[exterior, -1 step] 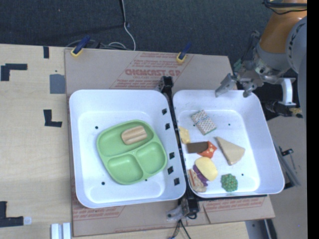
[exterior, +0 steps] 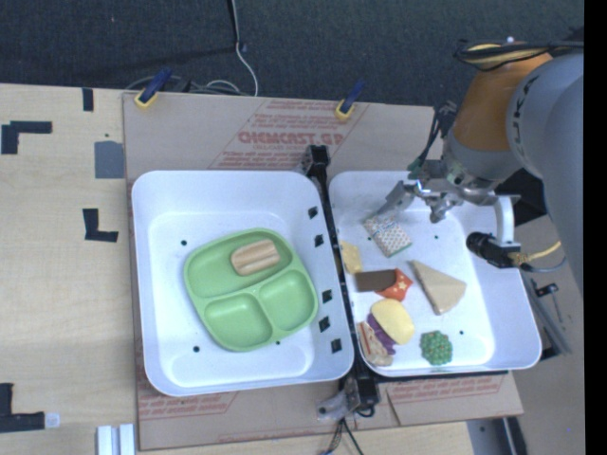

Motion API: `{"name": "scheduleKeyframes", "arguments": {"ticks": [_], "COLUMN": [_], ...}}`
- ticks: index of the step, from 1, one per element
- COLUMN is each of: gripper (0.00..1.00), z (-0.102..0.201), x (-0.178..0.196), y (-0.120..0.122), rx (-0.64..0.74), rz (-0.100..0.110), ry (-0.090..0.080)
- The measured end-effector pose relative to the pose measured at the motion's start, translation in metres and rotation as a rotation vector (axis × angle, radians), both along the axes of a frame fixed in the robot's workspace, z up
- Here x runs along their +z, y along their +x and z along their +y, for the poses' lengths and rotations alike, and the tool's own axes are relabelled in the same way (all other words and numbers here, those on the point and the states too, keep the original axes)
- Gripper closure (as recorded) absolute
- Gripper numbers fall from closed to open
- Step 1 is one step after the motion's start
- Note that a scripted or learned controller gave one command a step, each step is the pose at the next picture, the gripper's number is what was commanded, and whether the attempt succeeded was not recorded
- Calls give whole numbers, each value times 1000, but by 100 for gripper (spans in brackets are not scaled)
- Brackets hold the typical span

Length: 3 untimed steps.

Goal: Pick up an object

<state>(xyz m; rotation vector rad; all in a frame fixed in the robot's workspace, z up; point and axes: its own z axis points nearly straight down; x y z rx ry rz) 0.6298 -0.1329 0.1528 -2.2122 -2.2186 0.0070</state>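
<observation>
My gripper (exterior: pixel 414 203) hovers over the back of the right bin (exterior: pixel 503 349), its fingers spread open with nothing between them. Just below its left finger lies a speckled grey-white square (exterior: pixel 390 238). Further forward in that bin are a small yellow piece (exterior: pixel 352 257), a brown bar (exterior: pixel 376 280), a red-orange piece (exterior: pixel 402 286), a pale cheese wedge (exterior: pixel 440 287), a yellow lemon (exterior: pixel 395 320), a purple and brown item (exterior: pixel 376 340) and a green broccoli (exterior: pixel 436 347).
The left bin (exterior: pixel 161 207) holds a green divided plate (exterior: pixel 275 306) with a tan bread roll (exterior: pixel 254 256) in its back compartment. A black divider with clips (exterior: pixel 327 254) runs between the bins. The arm's orange band (exterior: pixel 488 102) rises at the right.
</observation>
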Motion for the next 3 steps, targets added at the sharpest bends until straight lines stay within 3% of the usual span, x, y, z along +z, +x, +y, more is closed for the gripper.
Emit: {"name": "scheduleKeyframes", "arguments": {"ticks": [1, 2, 3], "gripper": [0, 0, 100], "z": [3, 16, 17], "x": [-71, -68, -57], "y": [-65, -103, -101], "rx": [-5, -4, -2], "rz": [-6, -9, -9], "ry": [-2, -3, -1]}}
